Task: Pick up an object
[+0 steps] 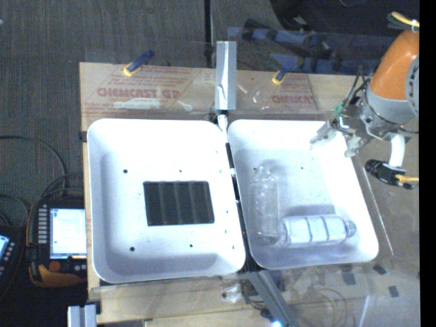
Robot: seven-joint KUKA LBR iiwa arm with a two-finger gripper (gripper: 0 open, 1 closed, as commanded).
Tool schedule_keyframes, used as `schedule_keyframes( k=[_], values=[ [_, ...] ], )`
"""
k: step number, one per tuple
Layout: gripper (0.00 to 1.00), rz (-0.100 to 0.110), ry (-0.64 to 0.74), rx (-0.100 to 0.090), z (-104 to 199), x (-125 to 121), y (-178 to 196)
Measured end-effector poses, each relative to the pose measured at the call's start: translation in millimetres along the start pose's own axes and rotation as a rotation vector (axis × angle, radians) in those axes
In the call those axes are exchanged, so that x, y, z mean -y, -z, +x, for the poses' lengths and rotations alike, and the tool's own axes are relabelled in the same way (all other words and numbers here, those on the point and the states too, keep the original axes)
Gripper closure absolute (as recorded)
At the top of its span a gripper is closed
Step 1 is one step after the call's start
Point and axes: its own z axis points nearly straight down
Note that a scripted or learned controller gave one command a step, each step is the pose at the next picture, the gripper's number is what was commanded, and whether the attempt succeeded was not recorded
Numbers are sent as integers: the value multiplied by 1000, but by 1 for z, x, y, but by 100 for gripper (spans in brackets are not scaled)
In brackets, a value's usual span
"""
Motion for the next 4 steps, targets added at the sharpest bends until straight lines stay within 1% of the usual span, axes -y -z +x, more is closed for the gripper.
schedule_keyframes(
  k=[1,2,3,4],
  values=[
    [0,0,-167,0,-16,109,35],
    [0,1,-234,1,-18,143,12],
    [0,2,-193,-1,77,161,15],
    [0,-14,-132,-1,36,149,-83]
  ],
)
